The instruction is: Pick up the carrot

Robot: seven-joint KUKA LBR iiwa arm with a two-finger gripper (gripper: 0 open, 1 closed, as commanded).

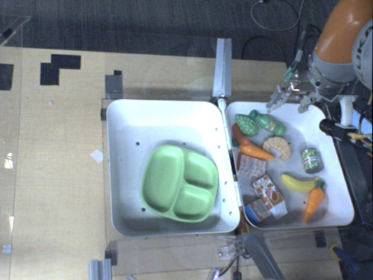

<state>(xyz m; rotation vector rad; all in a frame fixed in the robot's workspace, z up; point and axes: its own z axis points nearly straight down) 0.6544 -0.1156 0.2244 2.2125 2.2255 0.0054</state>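
Claw (pixel 289 100): spread wide, holding nothing, upper right of frame.
Carrot (pixel 314 202): lower right, right bin (pixel 344 212).

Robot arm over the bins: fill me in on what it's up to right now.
The gripper hangs open above the far edge of the right bin, holding nothing. That bin holds toy food: one carrot beside the divider, a second carrot at the near right by a banana, plus a small can and some boxes. The left bin holds a green divided plate. Neither carrot is picked up yet.
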